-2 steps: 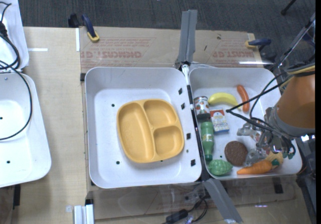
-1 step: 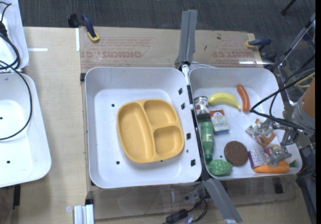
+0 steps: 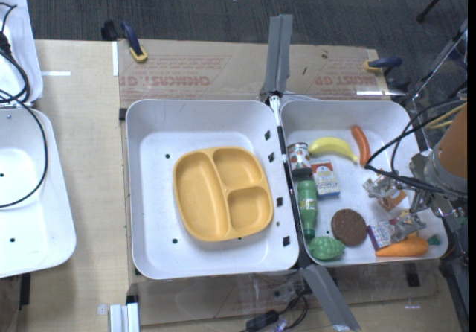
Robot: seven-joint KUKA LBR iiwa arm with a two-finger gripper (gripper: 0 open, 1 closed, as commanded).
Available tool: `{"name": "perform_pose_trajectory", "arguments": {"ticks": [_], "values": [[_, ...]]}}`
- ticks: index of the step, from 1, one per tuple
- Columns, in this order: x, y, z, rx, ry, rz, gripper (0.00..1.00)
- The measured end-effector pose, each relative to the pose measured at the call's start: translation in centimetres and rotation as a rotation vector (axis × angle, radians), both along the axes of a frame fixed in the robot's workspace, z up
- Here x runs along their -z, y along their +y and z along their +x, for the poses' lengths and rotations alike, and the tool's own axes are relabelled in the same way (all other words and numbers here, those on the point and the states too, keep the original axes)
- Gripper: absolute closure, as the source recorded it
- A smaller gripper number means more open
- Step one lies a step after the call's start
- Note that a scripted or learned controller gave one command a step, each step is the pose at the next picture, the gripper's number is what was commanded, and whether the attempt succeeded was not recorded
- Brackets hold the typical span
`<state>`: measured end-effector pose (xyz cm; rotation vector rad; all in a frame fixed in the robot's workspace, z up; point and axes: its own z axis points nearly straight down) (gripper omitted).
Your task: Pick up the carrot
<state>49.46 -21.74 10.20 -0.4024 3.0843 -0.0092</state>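
The carrot (image 3: 402,249) is orange and lies flat along the front wall of the right bin (image 3: 338,116), near its right corner. My gripper (image 3: 393,208) reaches in from the right and hovers just behind the carrot. Its two silver fingers (image 3: 378,188) are spread apart, one toward the bin's middle and the other close over the carrot's thick end. Nothing sits clearly between them. A small orange piece shows beside the fingers, and I cannot tell what it is.
The right bin also holds a banana (image 3: 332,147), a red-orange sausage (image 3: 361,144), a can (image 3: 297,153), a small carton (image 3: 325,179), a green bottle (image 3: 307,208), a brown disc (image 3: 348,226), a green leafy item (image 3: 326,249) and a packet (image 3: 381,234). A yellow divided plate (image 3: 223,193) lies in the left bin.
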Motion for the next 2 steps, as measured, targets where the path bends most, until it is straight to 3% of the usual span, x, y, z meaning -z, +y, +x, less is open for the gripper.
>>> {"name": "perform_pose_trajectory", "arguments": {"ticks": [1, 2], "values": [[-16.0, 1.8, 0.2, -0.067, 0.027, 0.002, 0.00], [-8.3, -0.3, 0.1, -0.336, 0.030, -0.001, 0.00]]}}
